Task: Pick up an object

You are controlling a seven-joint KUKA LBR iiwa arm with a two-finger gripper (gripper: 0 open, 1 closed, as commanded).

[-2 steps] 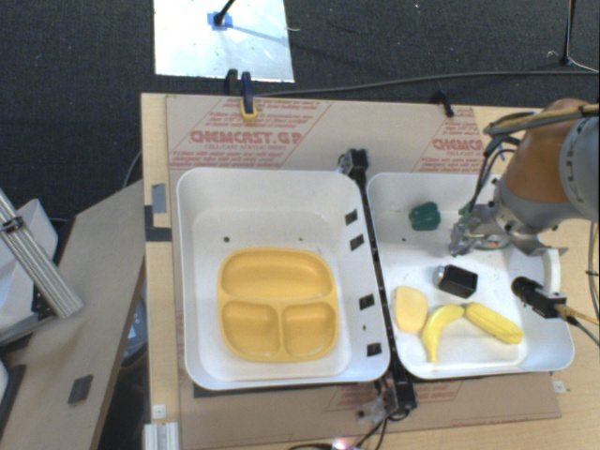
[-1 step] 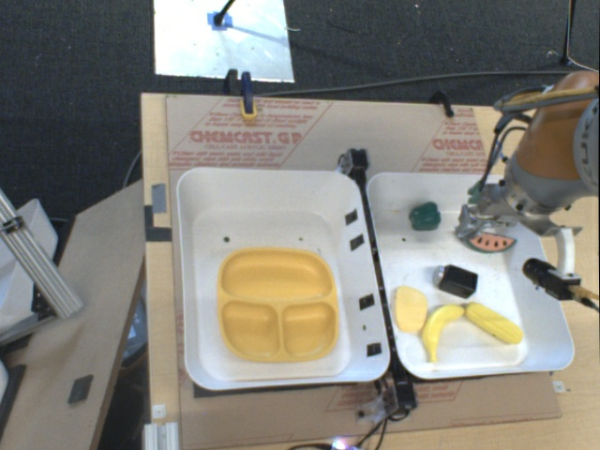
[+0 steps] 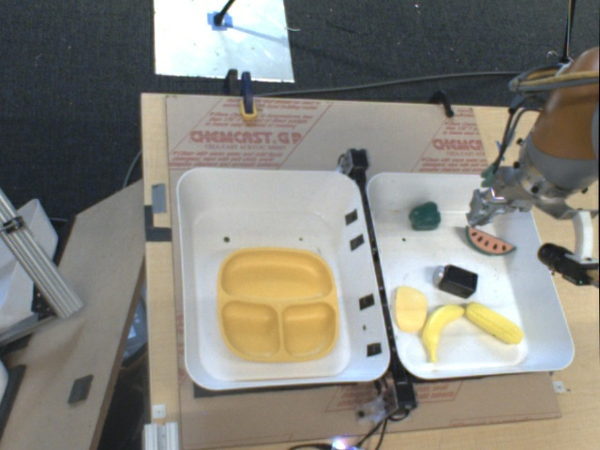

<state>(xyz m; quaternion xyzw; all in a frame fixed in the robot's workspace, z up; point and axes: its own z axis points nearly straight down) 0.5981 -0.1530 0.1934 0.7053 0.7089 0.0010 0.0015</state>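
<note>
— Red watermelon slice (image 3: pixel 490 242) lies in the right bin (image 3: pixel 562 345), just below the gripper (image 3: pixel 483 206). Open or closed?
— Can't tell. Centre over the slice, descend straight, clear of the green piece (image 3: pixel 425 216).

Dark carpet (image 3: pixel 75 82) as floor. Pale wooden worktop (image 3: pixel 159 279) under printed sheet (image 3: pixel 281 134). White panel (image 3: pixel 220 26) on the carpet behind. Aluminium rail (image 3: pixel 37 261) at left edge.
</note>
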